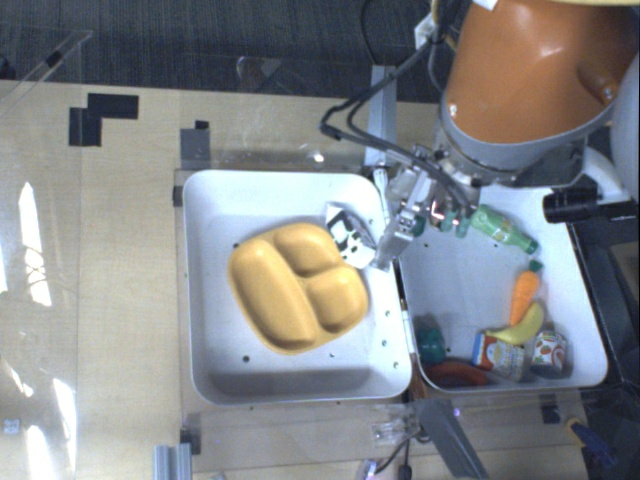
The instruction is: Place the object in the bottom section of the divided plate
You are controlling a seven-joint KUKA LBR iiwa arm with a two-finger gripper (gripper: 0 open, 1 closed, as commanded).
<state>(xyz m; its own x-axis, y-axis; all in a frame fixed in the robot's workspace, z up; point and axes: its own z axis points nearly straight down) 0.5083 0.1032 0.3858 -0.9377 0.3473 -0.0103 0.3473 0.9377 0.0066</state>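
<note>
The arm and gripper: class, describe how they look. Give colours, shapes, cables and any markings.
The arm has a broad, rounded orange band with a grey ring beneath it. Black cables loop from it towards the wrist, and a pale cable runs over the top of the orange part. The gripper is small, metallic silver-grey with narrow fingers; tiny red and green spots show on the wrist block above it.
</note>
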